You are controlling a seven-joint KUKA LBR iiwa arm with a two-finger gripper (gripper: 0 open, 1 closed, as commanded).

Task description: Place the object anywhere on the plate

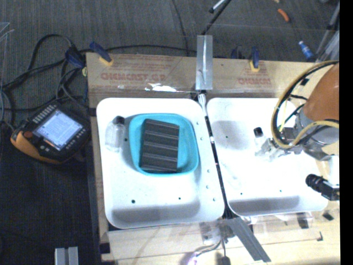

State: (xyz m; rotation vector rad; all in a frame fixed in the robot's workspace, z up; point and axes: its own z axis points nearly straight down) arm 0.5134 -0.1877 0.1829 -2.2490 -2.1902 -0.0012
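Well, over in the left bin point(118, 206) sits the blue plate point(190, 148), and on it lies a dark ribbed block point(160, 144), flat, its long side running roughly from the far edge towards the near one, slightly tilted. It rests wholly inside the plate's rim, with blue showing all round it. Just beside the plate, on its left and touching or nearly touching the rim, lies a small clear bottle point(114, 132) with a black cap, on the white floor of the bin.

The arm point(325, 101) comes in from the right, its orange band plain to see above a tangle of yellow and black cables. The claw point(271, 148) hangs over the right bin point(242, 200), towards its right half, a pale translucent bit of hardware low above the white floor. From where I stand I cannot tell whether it is clenched or released; it is too blurred and small. Nothing shows in it. A small dark thing point(257, 131) lies near it in that bin, just to its left and a little farther back.

So the block is well apart from the claw, across the divide between the bins. Both bins rest on the wooden desk point(165, 73), and a handheld pendant point(52, 132) with a lit screen lies on the carpet to the left.
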